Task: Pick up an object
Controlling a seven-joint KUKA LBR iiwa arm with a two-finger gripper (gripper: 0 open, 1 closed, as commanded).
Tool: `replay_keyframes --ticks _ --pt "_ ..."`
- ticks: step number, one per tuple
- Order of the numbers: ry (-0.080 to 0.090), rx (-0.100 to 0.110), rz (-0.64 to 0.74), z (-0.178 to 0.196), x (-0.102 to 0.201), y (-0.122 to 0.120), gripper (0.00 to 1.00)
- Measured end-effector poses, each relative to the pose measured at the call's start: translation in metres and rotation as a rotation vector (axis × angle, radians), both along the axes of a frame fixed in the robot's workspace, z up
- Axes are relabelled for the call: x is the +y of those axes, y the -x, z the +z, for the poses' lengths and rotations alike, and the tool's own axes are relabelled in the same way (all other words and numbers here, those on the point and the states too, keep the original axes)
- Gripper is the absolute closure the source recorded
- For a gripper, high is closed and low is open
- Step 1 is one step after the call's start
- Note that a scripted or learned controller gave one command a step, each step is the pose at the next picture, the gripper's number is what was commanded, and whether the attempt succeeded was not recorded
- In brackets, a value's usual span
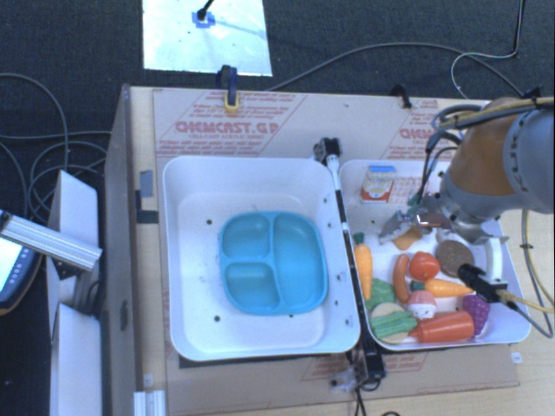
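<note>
The right white bin (512,319) holds several toy foods. Among them are an orange carrot (363,267), a reddish sausage (400,277), a red tomato (424,265), a brown disc (453,255) and a small orange-and-white carton (376,183). My gripper (402,226) hangs low over the middle of this bin, just above the sausage and tomato and right of the carrot. A small tan piece (406,242) lies directly under it. Nothing shows as lifted.
In the left white bin (191,232) lies a blue divided plate (272,262). Green vegetables (390,321), a long red-orange piece (446,326) and a purple piece (476,307) crowd the right bin's front. The arm (499,167) reaches over that bin's back right.
</note>
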State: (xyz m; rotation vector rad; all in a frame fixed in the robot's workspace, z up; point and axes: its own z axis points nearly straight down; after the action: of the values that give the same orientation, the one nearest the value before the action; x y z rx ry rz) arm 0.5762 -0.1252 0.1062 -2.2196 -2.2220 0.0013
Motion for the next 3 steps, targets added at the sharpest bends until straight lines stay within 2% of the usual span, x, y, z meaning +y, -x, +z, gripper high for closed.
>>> replay_keyframes --ticks 1,2,3 --pt "0.0 -0.001 0.0 -0.022 -0.004 0.057 0.0" --pt "0.001 -0.005 0.0 -0.011 -0.004 0.056 1.0" --pt "0.0 -0.004 -0.001 0.039 0.0 0.071 1.0"
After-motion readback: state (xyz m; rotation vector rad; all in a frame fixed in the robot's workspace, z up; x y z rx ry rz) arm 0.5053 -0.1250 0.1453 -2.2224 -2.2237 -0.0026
